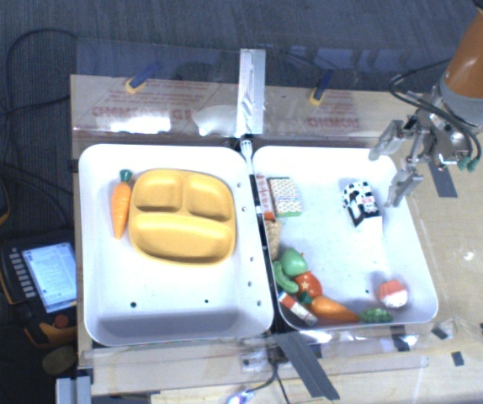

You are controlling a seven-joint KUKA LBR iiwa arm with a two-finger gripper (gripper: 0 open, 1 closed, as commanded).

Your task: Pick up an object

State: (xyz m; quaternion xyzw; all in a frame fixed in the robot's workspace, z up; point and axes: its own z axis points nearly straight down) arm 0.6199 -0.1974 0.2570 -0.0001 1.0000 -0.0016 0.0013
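Two bins side by side on the worktop, divided tray in the left bin with a carrot just left of it, cow figure in the right bin, toy food clustered at its near edge, end effector above its far right corner

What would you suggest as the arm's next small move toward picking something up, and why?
Probably shift the end effector a little left and down over the black-and-white cow toy. The end effector sits at the right bin's upper right rim holding nothing, and the cow toy is the nearest object, lying apart from the others.

Arm upper right; fingers spread, empty
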